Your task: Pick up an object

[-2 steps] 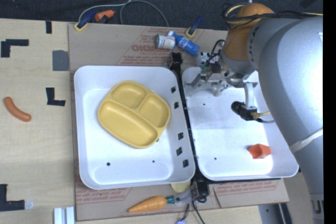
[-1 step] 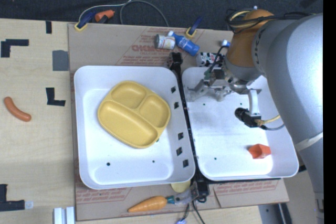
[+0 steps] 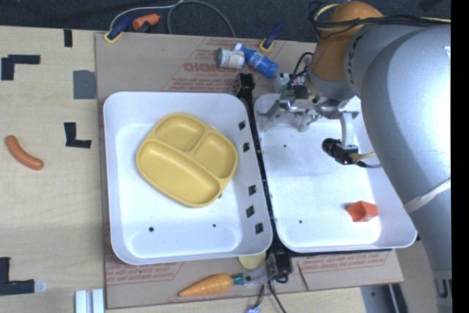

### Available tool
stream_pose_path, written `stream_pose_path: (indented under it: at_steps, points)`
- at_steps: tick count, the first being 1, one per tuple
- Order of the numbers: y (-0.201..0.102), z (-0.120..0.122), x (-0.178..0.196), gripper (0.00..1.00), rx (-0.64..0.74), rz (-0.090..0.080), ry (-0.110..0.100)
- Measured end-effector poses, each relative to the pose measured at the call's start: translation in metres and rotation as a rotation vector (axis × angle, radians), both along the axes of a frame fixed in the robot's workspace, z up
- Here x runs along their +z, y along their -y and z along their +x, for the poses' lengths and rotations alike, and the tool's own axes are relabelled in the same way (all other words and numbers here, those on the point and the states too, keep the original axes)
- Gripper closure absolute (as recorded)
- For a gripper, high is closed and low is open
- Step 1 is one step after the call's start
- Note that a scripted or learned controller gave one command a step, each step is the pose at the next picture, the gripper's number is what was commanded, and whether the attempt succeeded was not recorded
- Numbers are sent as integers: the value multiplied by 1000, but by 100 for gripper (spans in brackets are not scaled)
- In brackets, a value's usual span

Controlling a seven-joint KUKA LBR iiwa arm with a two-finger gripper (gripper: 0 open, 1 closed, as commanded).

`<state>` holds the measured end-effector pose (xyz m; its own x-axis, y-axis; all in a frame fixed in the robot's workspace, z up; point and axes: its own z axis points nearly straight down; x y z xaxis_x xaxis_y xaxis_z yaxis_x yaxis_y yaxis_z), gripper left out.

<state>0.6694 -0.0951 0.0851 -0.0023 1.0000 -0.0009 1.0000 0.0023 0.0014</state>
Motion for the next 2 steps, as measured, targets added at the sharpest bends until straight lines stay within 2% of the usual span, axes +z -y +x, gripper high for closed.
stream_pose_path:
  at_steps: [1, 2]
  points:
    - [0, 0, 11, 100, 0, -2, 1]
    - [1, -1, 10, 0, 0, -3, 0]
